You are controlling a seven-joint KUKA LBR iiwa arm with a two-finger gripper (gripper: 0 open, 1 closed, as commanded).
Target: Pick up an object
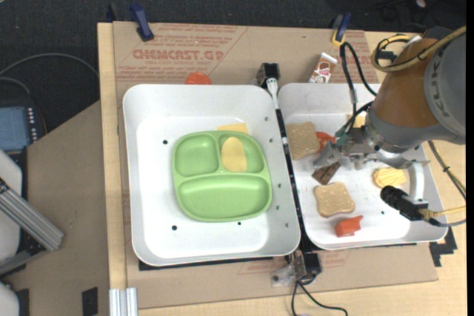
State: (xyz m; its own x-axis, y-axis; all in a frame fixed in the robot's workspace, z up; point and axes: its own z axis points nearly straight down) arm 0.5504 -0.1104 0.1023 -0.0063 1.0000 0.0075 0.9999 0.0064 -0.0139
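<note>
At the frame's right, the arm's pincer hung low over the right bin, fingers spread, above a dark brown piece lying between two toast slices.

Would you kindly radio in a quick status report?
Gripper low in right bin, over brown piece. Nothing seen gripped. Toast slices crowd close.

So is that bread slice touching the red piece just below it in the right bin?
Apart. The camera view shows a strip of white bin floor between the lower toast slice and the red piece in the right bin.
</note>
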